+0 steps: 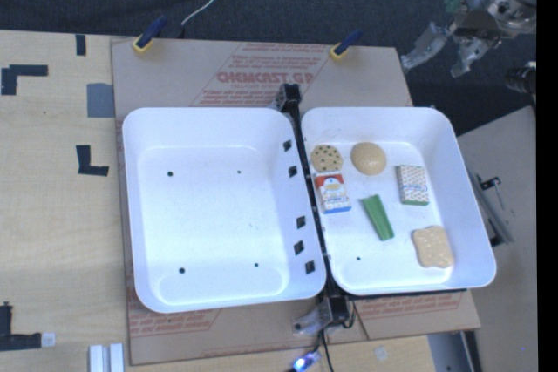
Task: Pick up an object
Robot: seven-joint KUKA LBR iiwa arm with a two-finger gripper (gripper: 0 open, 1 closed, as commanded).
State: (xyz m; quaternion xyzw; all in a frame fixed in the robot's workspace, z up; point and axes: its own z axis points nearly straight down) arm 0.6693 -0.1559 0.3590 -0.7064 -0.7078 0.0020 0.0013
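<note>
Six items lie in the right bin [453,144]: a cookie [326,158], a bun [369,158], a carton [332,192], a green bar [378,217], a speckled box [412,185] and a biscuit [432,246]; the gripper [440,50] hangs above the bin's far right corner, spread wide, holding nothing; the left bin [139,135] adjoins.
</note>
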